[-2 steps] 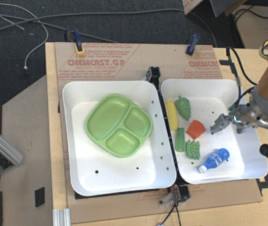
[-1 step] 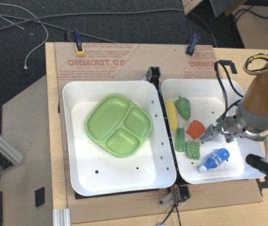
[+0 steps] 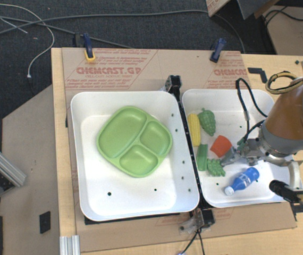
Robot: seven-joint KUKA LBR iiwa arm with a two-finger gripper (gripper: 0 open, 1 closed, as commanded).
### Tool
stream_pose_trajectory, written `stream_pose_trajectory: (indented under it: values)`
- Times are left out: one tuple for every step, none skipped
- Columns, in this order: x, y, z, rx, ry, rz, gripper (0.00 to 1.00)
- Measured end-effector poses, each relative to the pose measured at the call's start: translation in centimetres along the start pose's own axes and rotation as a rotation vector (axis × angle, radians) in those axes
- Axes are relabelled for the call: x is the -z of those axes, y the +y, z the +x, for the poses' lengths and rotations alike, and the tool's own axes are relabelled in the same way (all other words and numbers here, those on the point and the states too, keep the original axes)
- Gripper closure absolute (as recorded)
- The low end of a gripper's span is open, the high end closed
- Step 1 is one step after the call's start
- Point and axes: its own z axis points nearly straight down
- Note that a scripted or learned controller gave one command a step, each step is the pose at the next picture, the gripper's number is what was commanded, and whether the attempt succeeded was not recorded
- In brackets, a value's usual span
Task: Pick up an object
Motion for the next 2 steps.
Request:
stream_pose_trajectory:
  values:
    - [1.3,0.1,0.0,0.000,-0.001,-0.006,1.00]
    - [7.2,-0.6,-0.1,0.001,-0.004,-0.009,1.00]
